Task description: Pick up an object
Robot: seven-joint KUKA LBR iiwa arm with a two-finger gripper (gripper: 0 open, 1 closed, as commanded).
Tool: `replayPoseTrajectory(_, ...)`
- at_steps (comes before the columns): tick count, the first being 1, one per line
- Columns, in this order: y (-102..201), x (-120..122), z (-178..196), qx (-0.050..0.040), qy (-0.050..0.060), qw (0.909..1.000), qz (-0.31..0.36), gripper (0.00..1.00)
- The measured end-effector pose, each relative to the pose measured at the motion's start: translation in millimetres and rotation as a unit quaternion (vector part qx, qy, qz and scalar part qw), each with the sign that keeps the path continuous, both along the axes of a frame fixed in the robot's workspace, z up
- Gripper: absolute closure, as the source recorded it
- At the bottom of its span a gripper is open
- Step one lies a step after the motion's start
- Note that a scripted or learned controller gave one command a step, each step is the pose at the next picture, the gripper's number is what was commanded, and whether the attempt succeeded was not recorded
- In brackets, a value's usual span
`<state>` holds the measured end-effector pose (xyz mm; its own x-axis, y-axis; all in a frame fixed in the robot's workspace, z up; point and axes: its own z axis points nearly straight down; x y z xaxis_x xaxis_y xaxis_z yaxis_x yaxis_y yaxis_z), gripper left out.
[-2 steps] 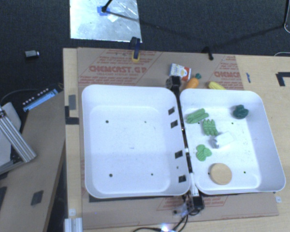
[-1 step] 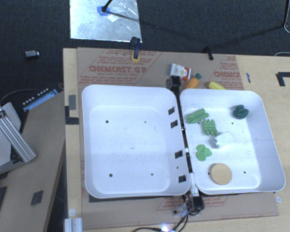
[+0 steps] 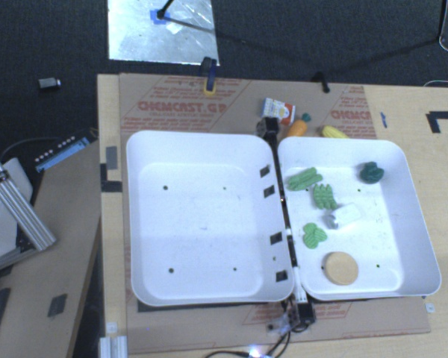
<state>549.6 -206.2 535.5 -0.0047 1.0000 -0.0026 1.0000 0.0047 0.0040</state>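
Objects are being seen gathered in the right bin [image 3: 405, 233], and that is where a pick is being set up. A long green pod [image 3: 302, 178] is lying at the far left of that bin, close beside the wall shared with the left bin [image 3: 201, 218]. Its long axis is running across the bin, tilted a little toward the far right. Just near of it, a ridged green piece [image 3: 324, 196] is being noted, with a clear lump [image 3: 347, 215] just beside it on the right. A small green piece [image 3: 313, 235] is sitting nearer again, and a flat tan disc [image 3: 340, 268] is lying by the near rim.

A dark green lump [image 3: 371, 172] is standing apart from the rest, toward the far right of the bin. With the arm being brought in from the right, this lump is being judged the first thing in its path and the least crowded target. The disc is being judged harder, lying flat and low.

The gripper's state cannot be told here, whether apart or together. Nothing is being counted as held.

Beyond the far rim, an orange item [image 3: 297, 128] and a yellow item [image 3: 333, 133] are lying on the board, outside both bins.
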Motion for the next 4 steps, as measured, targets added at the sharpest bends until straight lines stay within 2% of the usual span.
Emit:
replayPoseTrajectory(1,40.9,-53.8,0.6,0.0015,0.000,1.0000,0.001,1.00)
replayPoseTrajectory(2,-1.9,23.0,-1.4,-0.0004,0.000,1.0000,-0.002,1.00)
replayPoseTrajectory(3,-0.7,-62.9,0.6,0.0012,0.001,1.0000,-0.003,1.00)
replayPoseTrajectory(4,21.3,-11.9,-0.4,0.0004,0.000,1.0000,0.001,1.00)
